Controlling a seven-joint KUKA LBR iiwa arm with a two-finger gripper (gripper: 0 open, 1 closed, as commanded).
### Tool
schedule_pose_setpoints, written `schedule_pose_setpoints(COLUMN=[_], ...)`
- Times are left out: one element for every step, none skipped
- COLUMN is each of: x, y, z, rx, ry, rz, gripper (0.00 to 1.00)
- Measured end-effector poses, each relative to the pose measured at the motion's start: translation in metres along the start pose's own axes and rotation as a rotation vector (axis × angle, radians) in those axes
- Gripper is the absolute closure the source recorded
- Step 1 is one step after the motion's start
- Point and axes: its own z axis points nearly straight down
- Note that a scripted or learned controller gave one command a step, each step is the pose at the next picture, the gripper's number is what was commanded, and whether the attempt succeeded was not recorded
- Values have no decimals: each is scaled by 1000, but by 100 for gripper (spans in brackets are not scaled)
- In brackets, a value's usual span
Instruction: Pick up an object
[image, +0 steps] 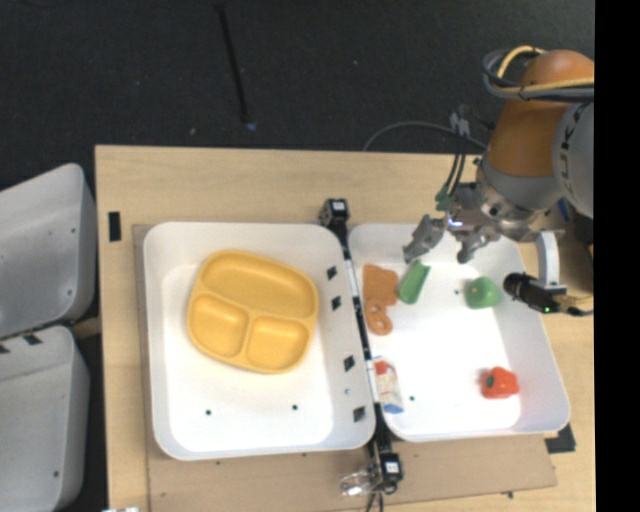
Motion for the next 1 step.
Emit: schedule_pose_setpoints(x=[0], y=[2], z=[-7], rx=[-12], ry=[-1], rz=[-2], gripper=[0])
